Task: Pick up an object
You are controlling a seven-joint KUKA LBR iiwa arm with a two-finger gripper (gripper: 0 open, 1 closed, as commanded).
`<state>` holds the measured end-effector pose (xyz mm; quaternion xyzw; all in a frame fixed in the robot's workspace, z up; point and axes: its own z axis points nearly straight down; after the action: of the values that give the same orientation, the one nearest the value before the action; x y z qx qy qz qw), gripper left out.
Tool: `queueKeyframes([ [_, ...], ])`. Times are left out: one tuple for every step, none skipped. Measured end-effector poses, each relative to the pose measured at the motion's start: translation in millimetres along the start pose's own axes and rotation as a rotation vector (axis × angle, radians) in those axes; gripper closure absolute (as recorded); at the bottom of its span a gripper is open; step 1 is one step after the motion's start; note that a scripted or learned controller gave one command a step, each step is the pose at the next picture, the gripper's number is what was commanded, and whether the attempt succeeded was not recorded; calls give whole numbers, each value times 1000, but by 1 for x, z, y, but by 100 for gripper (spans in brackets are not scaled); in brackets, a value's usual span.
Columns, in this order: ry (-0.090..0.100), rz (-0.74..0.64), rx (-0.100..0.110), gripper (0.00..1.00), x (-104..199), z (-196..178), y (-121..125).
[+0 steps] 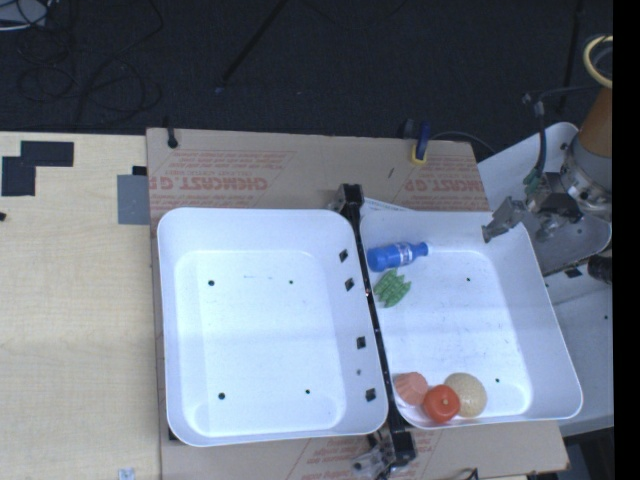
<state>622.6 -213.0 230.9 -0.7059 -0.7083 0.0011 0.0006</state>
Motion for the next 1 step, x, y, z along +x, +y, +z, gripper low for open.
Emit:
queueKeyframes([
  [0, 3, 1, 0, 0, 14, -7],
])
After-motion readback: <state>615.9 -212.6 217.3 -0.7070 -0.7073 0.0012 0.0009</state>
